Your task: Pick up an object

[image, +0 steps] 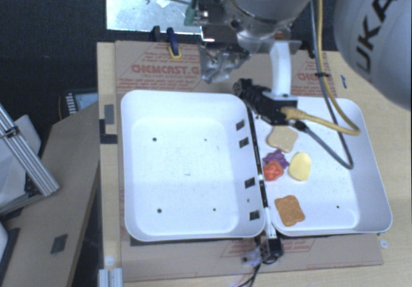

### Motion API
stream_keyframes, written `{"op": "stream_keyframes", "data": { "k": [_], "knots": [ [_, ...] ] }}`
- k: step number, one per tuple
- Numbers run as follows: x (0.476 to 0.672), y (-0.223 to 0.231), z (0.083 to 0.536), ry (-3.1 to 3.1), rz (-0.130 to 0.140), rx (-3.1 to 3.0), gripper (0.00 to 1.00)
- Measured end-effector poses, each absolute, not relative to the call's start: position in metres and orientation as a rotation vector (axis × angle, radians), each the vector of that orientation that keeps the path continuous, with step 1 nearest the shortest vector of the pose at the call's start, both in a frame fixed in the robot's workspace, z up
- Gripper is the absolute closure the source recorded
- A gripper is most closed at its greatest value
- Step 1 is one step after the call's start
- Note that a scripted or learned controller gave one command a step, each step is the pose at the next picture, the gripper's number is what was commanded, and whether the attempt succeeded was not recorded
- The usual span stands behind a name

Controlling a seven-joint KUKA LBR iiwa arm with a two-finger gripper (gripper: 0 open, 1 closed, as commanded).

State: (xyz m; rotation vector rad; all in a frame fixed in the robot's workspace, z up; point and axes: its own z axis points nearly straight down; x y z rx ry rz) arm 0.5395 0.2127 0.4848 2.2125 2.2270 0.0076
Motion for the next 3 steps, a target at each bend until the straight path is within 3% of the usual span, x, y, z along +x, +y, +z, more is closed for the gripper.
{"op": "stream_keyframes", "data": {
  "k": [1, 2, 3],
  "knots": [
    [0.539, 0.230, 0.521, 2.227, 0.009, 2.213, 1.00],
    [0.571, 0.219, 0.536, 2.220, 0.007, 2.219, 1.00],
    [0.512, 0.192, 0.535, 2.223, -0.001, 2.222, 1.00]
  ]
}}
